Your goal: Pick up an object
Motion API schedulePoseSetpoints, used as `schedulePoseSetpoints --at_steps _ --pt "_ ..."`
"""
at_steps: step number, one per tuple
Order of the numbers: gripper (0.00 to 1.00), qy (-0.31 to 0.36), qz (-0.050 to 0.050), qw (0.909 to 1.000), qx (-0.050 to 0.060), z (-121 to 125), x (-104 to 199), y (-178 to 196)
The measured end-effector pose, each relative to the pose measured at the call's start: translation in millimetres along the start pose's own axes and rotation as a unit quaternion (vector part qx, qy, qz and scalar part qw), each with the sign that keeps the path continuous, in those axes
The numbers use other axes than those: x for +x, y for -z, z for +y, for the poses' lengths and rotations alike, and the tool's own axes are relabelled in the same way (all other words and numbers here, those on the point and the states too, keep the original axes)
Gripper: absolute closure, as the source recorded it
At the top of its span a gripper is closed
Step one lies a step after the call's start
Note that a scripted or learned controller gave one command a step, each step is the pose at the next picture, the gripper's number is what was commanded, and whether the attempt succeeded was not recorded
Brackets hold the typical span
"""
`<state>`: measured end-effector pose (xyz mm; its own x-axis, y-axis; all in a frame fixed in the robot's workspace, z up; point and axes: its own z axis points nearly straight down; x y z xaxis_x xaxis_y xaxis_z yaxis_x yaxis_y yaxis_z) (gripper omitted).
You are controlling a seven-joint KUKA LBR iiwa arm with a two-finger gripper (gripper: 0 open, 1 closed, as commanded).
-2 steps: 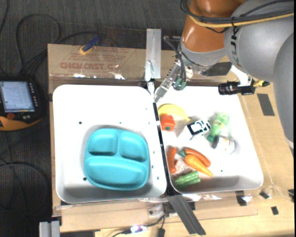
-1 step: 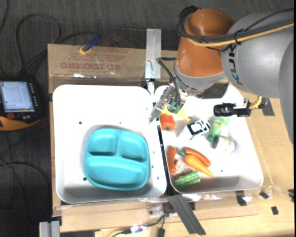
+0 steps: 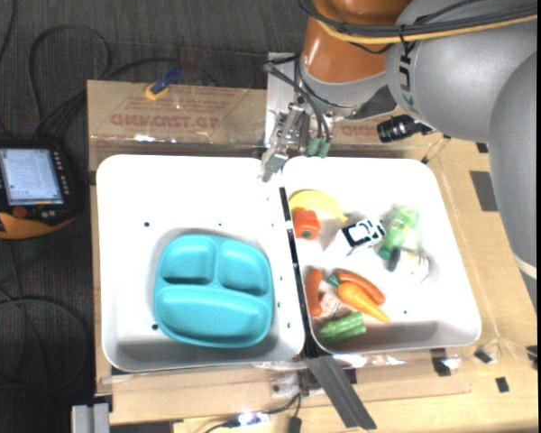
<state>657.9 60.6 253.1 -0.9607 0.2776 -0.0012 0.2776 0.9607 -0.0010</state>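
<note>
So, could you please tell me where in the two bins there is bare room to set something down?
The left bin has bare floor along its far side and left of the blue tray. The right bin is crowded with toy food through its middle; its far right corner is free.

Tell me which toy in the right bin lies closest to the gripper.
The yellow toy at the right bin's top left corner, just below the gripper; the carrots and green toys lie farther down.

Arm [image 3: 473, 57]: bulky grey casing, smooth and rounded
Band [image 3: 347, 16]: glossy orange, thin black cables crossing it
Gripper [image 3: 279, 156]: slim bare metal, green-tipped wiring alongside
</note>
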Motion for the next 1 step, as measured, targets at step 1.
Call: schedulePoseSetpoints --at_steps 1 --pt "1.0 -0.156 0.002 0.9878 0.0 -5.1 38.9 -33.3"
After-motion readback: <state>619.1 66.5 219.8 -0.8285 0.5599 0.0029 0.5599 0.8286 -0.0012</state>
